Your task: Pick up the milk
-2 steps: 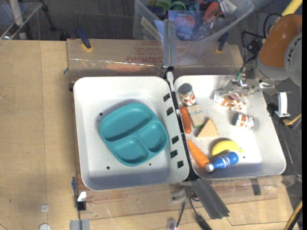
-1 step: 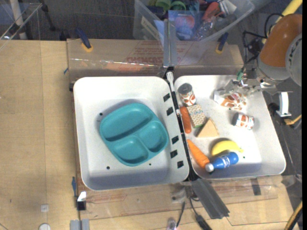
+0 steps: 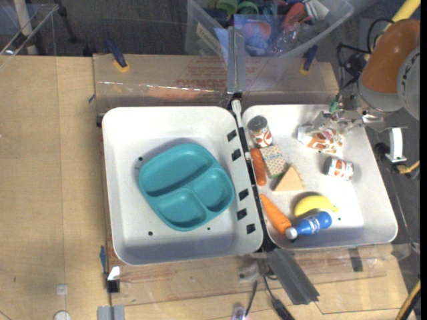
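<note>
The arm [image 3: 393, 59] is reaching in from the three o'clock side, its orange band sitting at the upper right, and the gripper [image 3: 339, 114] is hanging over the far right corner of the right bin [image 3: 380, 205]. Whether it is released or clenched cannot be told; it is too small and blurred against the bin's white floor. It is hovering just beside, perhaps touching, the top edge of the milk [image 3: 321, 139], a crumpled white carton with red-brown markings lying on its side at about one o'clock in the right bin. Nothing on the carton is reading as legible print.

At about five o'clock from the milk a small can [image 3: 339, 169] with a red and white label is lying on its side; its writing is too small to read. At ten o'clock in the same bin another can [image 3: 259, 132] is standing upright against the divider, label unreadable. Below it a speckled block [image 3: 273, 157], a tan wedge [image 3: 289, 179] and two carrots [image 3: 259, 167] [image 3: 275, 213] are lying along the divider. A banana [image 3: 313, 205] is resting at six o'clock, touching a blue bottle [image 3: 310, 224] with a white label.

The left bin [image 3: 127, 239] is holding a teal divided plate [image 3: 185, 187] near its centre.
</note>
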Motion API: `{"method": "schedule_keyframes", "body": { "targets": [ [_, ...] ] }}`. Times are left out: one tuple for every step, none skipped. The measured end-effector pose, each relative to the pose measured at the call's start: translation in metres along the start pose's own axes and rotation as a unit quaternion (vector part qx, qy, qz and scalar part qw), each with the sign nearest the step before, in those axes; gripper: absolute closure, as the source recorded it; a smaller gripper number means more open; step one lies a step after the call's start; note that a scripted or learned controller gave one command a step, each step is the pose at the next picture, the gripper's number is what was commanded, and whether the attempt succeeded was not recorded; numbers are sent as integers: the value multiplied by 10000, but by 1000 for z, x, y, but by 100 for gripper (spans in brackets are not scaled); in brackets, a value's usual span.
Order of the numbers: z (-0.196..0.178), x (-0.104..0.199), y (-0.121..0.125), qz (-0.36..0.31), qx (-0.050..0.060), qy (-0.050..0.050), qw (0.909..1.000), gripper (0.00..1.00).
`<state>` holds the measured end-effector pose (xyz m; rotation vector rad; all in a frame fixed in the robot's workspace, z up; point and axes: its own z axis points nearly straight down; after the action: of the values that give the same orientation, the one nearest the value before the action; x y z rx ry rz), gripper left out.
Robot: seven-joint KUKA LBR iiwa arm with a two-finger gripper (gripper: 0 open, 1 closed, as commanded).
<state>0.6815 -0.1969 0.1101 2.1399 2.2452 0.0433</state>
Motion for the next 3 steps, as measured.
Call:
{"method": "schedule_keyframes", "body": {
  "targets": [
    [2, 3, -2, 1145, 52, 27, 9934, 0],
    [0, -2, -16, 967, -6, 61, 9953, 0],
    [1, 11, -2, 1138, 44, 5, 9935, 0]
  ]
}}
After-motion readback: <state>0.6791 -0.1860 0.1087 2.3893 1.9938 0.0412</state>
